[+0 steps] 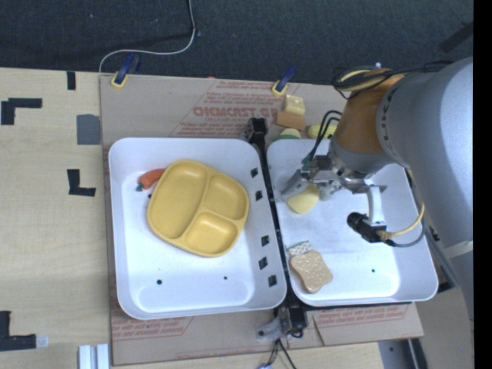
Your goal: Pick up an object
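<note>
The tool point(306, 181) hangs right above the yellow lemon point(303, 201), but whether its grip is open cannot be told.

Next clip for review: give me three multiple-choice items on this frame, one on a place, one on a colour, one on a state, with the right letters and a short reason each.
1. Where does the yellow three-compartment plastic plate lie?
A. left white bin
B. right white bin
C. on the cardboard

2. What colour is the small piece tucked at the plate's upper-left edge?
A. blue
B. orange
C. black

3. How does the slice of toy bread lie?
A. stood on the plate
B. flat on the right bin's floor
C. hung over the divider

Answers: 1 A, the plate sits on the left white bin. 2 B, the orange carrot-like toy shows there. 3 B, it lies flat near the front left corner of the right white bin.
</note>
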### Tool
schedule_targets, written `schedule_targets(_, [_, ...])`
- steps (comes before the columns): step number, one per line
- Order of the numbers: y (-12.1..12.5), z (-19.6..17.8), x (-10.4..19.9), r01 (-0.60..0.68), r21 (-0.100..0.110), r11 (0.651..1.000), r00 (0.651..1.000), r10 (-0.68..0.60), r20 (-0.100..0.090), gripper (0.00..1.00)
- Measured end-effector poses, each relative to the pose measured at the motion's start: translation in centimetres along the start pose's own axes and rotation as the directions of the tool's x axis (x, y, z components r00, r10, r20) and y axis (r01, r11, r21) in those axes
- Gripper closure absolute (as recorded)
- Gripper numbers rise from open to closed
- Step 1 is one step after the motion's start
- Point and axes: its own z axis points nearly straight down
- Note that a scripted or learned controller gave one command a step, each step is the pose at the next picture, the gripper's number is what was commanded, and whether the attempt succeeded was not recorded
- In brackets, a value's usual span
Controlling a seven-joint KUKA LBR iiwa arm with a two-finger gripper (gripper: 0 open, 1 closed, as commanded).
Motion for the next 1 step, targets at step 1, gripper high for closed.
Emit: schedule_targets(1, [0.12,-1.08,0.02,0.000,-0.002,1.000,1.000,0.000,-0.001,1.00])
